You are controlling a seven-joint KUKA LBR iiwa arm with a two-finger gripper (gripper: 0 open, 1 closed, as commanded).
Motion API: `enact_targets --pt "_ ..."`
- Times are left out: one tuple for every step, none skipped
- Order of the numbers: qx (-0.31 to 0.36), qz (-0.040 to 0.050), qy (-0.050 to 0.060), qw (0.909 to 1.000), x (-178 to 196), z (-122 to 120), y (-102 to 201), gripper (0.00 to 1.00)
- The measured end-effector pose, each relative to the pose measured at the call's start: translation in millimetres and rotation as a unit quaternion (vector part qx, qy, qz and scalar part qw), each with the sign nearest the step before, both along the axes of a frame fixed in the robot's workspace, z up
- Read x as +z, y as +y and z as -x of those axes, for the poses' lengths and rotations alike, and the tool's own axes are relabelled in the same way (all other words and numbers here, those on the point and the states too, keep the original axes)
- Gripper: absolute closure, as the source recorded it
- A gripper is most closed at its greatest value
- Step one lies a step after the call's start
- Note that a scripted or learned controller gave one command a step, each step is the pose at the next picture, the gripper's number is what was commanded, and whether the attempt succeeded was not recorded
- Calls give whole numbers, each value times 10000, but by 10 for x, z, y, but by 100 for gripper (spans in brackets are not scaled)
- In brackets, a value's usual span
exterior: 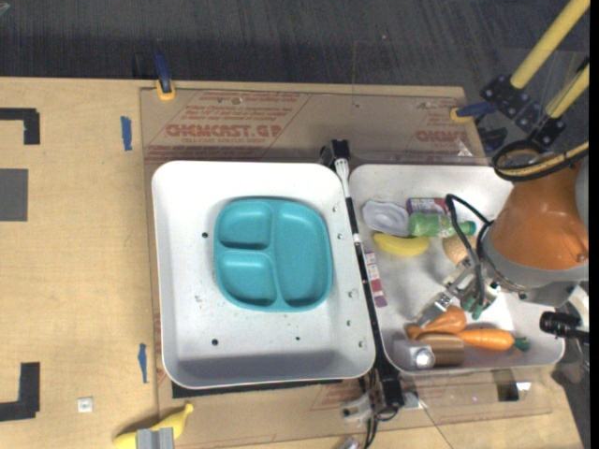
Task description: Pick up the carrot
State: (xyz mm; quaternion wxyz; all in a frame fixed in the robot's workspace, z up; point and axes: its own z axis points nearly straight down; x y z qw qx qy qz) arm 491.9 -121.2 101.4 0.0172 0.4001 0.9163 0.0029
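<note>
Two orange carrot-like pieces lie near the front of the right bin. The longer carrot has a green tip and points right. A shorter orange piece lies just left of it. My gripper hangs directly above the shorter piece, open, with one fingertip to the left and the other towards the right. Nothing sits between the fingers. The arm's orange band covers the bin's right side.
The right bin also holds a yellow banana, a white item, a green bottle, a tan piece and a brown block with a metal part. A teal divided plate lies in the left bin.
</note>
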Motion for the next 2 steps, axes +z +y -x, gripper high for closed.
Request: enact_targets --pt "-702 -38 72 9975 -117 67 138 0" --pt "-715 -10 -15 9974 3 26 122 100"
